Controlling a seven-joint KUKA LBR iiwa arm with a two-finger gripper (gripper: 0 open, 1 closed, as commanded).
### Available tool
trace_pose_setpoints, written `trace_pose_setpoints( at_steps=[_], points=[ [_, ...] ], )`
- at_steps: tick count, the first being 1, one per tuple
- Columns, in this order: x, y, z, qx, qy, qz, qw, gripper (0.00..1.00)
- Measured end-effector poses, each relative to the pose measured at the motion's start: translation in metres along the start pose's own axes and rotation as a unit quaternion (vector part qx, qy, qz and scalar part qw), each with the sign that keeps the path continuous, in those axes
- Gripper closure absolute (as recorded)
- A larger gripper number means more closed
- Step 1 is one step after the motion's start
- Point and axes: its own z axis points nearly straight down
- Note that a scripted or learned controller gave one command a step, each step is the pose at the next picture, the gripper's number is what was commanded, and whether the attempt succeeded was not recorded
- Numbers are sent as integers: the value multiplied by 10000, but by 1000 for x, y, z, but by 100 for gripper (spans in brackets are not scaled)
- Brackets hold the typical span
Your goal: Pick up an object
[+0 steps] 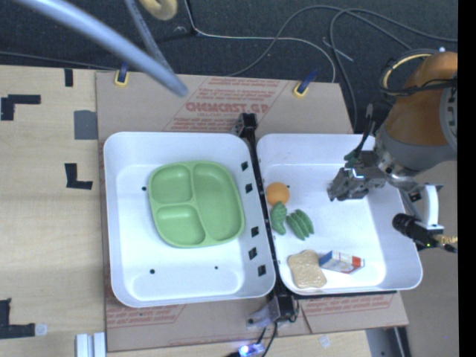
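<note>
The right bin (327, 149) holds an orange ball (277, 193), two green pickle-like pieces (291, 222), a tan slice of bread (306, 268) and a small white, red and blue carton (343, 261). My gripper (346, 187) hangs over the right part of this bin, to the right of the orange ball and above the carton in the picture. Nothing shows between its tips. The grey arm with its orange band (420, 114) reaches in from the right.
The left bin (123, 155) holds a green divided plate (196, 203). A black clip joint (248, 125) links the two bins. Cables run across the dark floor behind the bench, and a grey pole (97, 28) crosses the top left.
</note>
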Motion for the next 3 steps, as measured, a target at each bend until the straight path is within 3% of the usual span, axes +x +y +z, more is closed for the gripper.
trace_pose_setpoints(
  at_steps=[2, 3],
  points=[
    [102, 25, -8, 6, 2, -9, 10000, 100],
    [150, 26, -14, 9, 1, -7, 10000, 100]
  ],
)
